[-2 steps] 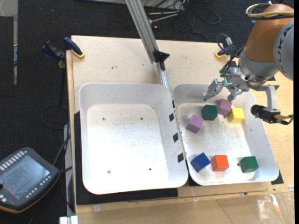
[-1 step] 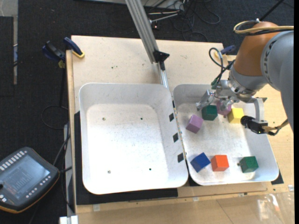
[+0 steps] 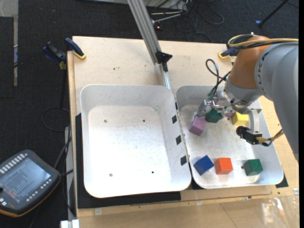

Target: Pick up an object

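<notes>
- Nearest row, right-hand bin: a blue cube, an orange cube and a green cube lay side by side along the near wall, from 9 o'clock to 3 o'clock in that order, all resting on the bin floor and well apart from the tool.
- Middle of the same bin: a purple cube sat tilted, at about 8 o'clock from the gripper and just beside it.
- At 3 o'clock from the gripper, a yellow block lay close under the wrist.
- A dark green object sat directly at the tool's tip; whether it was between the fingers or merely beneath them could not be told, nor whether the fingers were apart or together.
- Left-hand bin: at 9 o'clock from the others, a bare white floor with small dark specks.
- Progress, as a judgement: the arm was lowered into the right-hand bin at grasping height, so the approach appeared done; a secure hold and the lift remained unconfirmed.
</notes>
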Motion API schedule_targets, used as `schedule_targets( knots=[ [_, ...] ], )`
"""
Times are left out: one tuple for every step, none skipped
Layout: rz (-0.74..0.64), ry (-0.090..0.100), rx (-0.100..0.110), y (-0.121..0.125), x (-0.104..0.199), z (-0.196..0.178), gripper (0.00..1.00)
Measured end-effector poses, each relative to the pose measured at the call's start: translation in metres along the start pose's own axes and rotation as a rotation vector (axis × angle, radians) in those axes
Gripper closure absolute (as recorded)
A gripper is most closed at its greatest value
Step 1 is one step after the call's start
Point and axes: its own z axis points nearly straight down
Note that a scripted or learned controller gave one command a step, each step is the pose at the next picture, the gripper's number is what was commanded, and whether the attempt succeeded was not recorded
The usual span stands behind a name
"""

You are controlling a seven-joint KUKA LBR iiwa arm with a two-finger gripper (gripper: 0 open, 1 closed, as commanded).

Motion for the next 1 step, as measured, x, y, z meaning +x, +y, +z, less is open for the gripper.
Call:
schedule_targets(
  knots=[
    [0.0, 0.0, -0.004, 0.001, -0.0002, -0.0126, 1.0]
  ],
)
